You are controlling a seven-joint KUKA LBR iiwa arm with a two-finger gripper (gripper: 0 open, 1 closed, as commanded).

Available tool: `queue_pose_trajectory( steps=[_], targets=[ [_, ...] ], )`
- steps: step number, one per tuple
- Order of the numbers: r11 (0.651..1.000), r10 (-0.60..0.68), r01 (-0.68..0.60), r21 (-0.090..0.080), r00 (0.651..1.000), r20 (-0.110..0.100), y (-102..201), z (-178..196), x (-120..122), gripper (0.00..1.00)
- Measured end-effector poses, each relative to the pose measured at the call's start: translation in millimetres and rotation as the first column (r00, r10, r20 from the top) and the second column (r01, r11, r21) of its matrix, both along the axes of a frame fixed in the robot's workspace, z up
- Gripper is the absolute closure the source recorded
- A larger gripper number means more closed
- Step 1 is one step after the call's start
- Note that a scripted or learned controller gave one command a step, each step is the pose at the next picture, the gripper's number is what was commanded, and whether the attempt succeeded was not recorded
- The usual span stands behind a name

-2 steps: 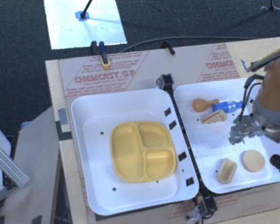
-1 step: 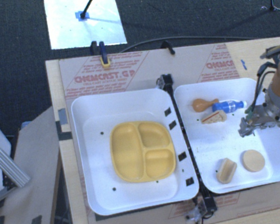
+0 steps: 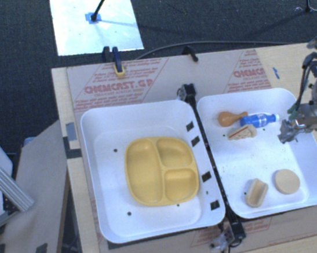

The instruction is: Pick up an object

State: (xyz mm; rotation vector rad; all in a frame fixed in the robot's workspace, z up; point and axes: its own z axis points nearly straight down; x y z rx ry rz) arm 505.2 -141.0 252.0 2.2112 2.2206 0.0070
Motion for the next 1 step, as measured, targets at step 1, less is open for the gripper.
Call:
queue_pose_trajectory(
  steps=[1],
  targets=[
    [1.000, 0.005, -0.005, 0.003, 1.000, -0.004, 48.4, 5.3, 30.0, 1.00]
  ],
)
